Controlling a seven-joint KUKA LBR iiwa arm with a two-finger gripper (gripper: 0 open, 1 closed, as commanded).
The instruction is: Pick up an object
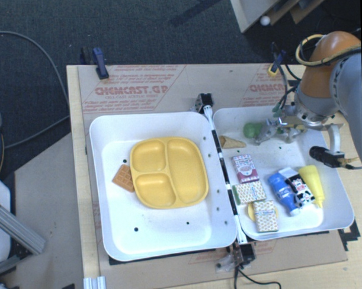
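- Red print on the brown cardboard sheet covering the table reads "CHEMCAST GP".
- The metal pincer hovers at the far end of the right white bin, just beside a small round green object; whether its fingers are spread or closed cannot be told.
- A yellow bottle-shaped toy lies lengthwise, near to far.
- A yellow three-compartment plastic plate sits in the left white bin.

A cardboard-covered bench fills mid-frame. Two shallow white bins sit on it: left bin, right bin.
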